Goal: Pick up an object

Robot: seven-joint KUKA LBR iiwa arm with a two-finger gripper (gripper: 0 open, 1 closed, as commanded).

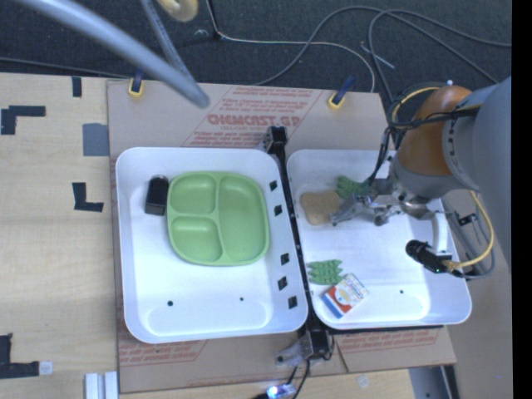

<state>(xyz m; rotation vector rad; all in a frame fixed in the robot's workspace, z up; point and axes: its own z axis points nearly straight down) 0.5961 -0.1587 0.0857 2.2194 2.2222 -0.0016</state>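
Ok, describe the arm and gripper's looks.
The arm is grey with an orange band above the wrist. Its gripper is small, dark grey metal with thin fingers. Black and yellow cables loop beside the wrist, near a black fitting.

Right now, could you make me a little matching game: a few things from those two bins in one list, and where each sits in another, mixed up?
Things:
1. green plate
2. black block
3. red, white and blue packet
4. tan piece

Places:
A. right bin, near its front edge
B. left bin, against the plate's left edge
C. right bin, just in front of the gripper
D. middle of the left bin

Pairs: 1-D, 2-B, 3-A, 4-C
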